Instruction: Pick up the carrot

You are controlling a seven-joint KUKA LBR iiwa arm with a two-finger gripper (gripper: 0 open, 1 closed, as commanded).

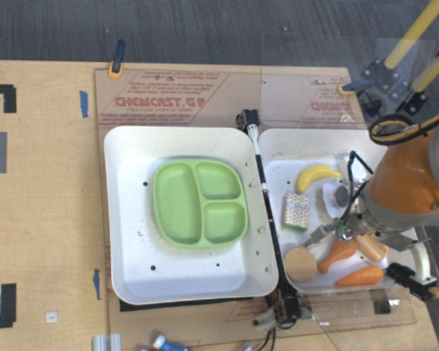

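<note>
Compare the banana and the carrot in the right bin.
The banana is yellow and curved; the carrot is orange, nearly straight and tapered. The banana lies near the bin's far side, the carrot against its near edge. The banana lies apart from the gripper; the carrot is just below the arm's wrist. Both are toy foods lying flat in the right bin.

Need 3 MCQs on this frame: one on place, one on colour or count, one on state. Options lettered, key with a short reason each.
1. Where does the orange carrot lie?
A. left white bin
B. right white bin, near its front edge
C. on the cardboard

2. How many compartments has the green plastic divided plate?
A. two
B. three
C. five

3. What lies on the green plate?
A. nothing
B. the yellow banana
C. the carrot

Key:
1 B, the carrot lies low in the right bin, below the arm's gripper.
2 B, one long section and two small ones.
3 A, its sections are bare; the banana lies in the right bin.
</note>
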